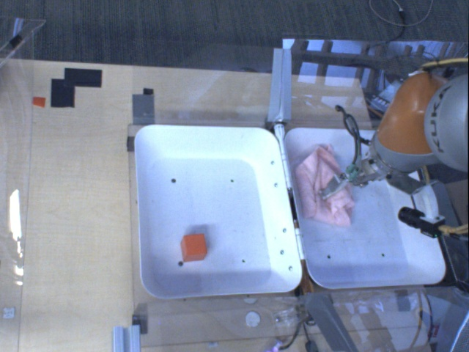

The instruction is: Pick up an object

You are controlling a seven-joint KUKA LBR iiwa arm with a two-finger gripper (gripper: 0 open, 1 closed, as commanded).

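The crumpled pink cloth (pixel 323 185) lies in the right white bin (pixel 381 266), with the pincer (pixel 334 188) low on its 3 o'clock edge; whether the pincer grips it cannot be told. This looks like the grasping step; next, a lift. A small orange cube (pixel 194 247) sits in the left bin (pixel 154 196), toward 8 o'clock.

I count two white bins (pixel 146 196), one orange block (pixel 194 247) inside the left bin, one pink cloth (pixel 322 185) in the bin right of it, one gripper (pixel 335 188) over that cloth
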